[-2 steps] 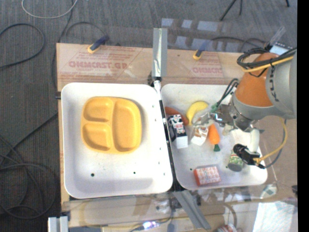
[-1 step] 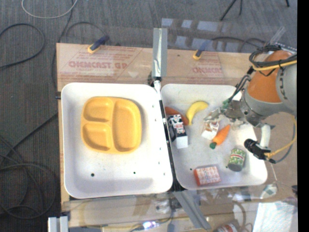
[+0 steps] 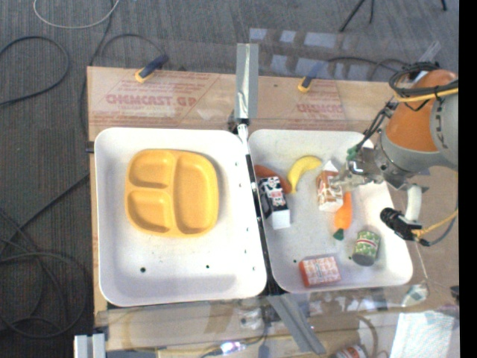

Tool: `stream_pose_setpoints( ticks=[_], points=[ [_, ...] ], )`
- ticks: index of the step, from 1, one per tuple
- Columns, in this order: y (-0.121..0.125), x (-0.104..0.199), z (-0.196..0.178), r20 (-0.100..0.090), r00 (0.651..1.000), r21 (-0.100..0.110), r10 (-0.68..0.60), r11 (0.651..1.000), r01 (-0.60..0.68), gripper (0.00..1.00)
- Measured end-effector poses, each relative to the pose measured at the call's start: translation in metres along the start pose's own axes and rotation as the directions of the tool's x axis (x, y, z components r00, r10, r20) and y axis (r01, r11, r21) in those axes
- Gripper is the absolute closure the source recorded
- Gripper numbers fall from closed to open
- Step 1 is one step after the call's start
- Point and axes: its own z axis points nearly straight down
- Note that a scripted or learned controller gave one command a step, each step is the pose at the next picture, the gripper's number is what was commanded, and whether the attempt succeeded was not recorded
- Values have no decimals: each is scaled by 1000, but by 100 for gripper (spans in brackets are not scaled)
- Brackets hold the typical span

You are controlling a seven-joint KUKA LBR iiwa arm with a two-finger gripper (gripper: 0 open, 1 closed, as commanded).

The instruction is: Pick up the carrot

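Observation:
The carrot (image 3: 343,216) is a short orange piece with a green tip. It lies nearly upright in the picture, in the right bin (image 3: 387,278), right of centre. My gripper (image 3: 347,175) hangs just above the carrot's upper end, beside a small white and red carton (image 3: 327,190). The arm's orange band (image 3: 414,127) sits over the bin's right rim.
The right bin also holds a banana (image 3: 302,170), a black and white bottle (image 3: 276,201) over a red item (image 3: 262,174), a green can (image 3: 365,247) and a red box (image 3: 320,271). A yellow divided tray (image 3: 173,191) lies in the left bin (image 3: 112,274).

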Motion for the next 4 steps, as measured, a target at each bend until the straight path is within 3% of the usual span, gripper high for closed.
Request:
stream_pose_setpoints(
  ticks=[1,4],
  points=[
    [-2,-1,2,2,1000,5,1,1000,-1,0],
    [3,-3,17,5,1000,19,30,999,-30,0]
  ],
)
